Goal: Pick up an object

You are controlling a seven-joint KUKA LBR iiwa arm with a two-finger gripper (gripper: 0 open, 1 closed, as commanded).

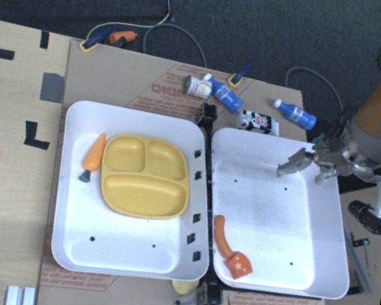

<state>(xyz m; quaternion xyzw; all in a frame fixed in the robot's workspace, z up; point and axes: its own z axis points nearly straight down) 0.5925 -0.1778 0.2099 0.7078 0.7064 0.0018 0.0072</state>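
Nearest the camera, at about five o'clock in the view, a curved orange-red toy sausage [221, 238] lies in the right-hand shallow white plastic bin [300, 277], its lower end touching a small red wedge-shaped toy with a yellow spot [240, 266]. These two sit at the bin's seven o'clock corner and look like the likeliest things to lift.

At nine o'clock from them, the left white bin [120, 263] bears a smooth yellow three-compartment plastic plate [146, 177], with an orange toy carrot with a green stub [93, 153] just beside the plate's left rim.

Farther back, at two o'clock, the grey two-finger gripper [308, 165] hangs over the right bin's upper edge with its fingers spread wide and nothing between them. The step in hand appears to be the approach: nothing is grasped yet. The next move likely calls for travel toward seven o'clock, a descent over the sausage and a close across its narrow, rounded body, which may roll.

Beyond the bins, small blue and white plastic bottles [226, 94] lie on the brown cardboard [151, 86].
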